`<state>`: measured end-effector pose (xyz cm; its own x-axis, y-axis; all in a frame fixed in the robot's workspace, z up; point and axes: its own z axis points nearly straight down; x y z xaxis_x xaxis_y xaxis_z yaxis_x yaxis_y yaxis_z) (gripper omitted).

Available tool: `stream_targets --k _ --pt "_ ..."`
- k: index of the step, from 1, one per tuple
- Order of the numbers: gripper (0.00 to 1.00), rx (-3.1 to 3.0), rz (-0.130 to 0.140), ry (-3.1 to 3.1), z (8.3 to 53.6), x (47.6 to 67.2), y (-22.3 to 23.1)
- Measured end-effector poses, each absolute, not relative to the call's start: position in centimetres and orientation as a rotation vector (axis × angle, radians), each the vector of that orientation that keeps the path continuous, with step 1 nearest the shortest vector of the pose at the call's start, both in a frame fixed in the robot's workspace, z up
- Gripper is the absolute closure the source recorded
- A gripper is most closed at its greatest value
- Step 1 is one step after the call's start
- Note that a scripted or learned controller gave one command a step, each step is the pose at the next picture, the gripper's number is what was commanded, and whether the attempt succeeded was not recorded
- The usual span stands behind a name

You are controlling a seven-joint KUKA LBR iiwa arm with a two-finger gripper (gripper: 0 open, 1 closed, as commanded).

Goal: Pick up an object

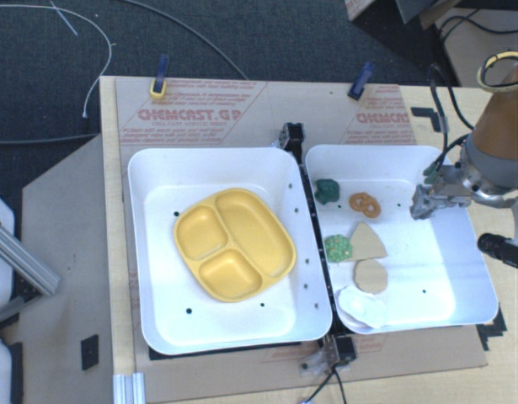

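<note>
Gripper (421, 204) is hanging over the right-hand shallow white plastic bin (461, 310), near that bin's right wall; whether it is clenched or released I cannot tell, and nothing is showing in it

Working near to far through that bin: a crumpled white soft piece (362, 308) is lying at the near edge, a round tan flat disc (371, 276) is sitting just behind it, a tan wedge-shaped flat piece (365, 241) and a green speckled lump (337, 247) are sitting side by side beyond that, then a small orange pretzel-shaped ring (365, 204), and farthest back a dark green knobbly lump (327, 191)

All candidates are lying to the gripper's left in the view. Orange ring is judged nearest, roughly level with the gripper, standing apart from its neighbours

Left-hand bin (157, 310) is holding a yellow three-compartment plastic tray (233, 244), well apart from the gripper
</note>
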<state>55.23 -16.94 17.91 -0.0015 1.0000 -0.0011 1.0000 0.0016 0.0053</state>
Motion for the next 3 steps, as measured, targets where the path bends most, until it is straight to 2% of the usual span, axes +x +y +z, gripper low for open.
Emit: stream_targets --k 1,2,3 --pt "1.00 2.217 0.004 2.220 20.4 55.4 -16.9" --pt "1.00 2.214 0.004 2.229 20.0 56.9 -11.1" --pt "1.00 2.213 0.005 2.230 20.5 57.5 -4.7"
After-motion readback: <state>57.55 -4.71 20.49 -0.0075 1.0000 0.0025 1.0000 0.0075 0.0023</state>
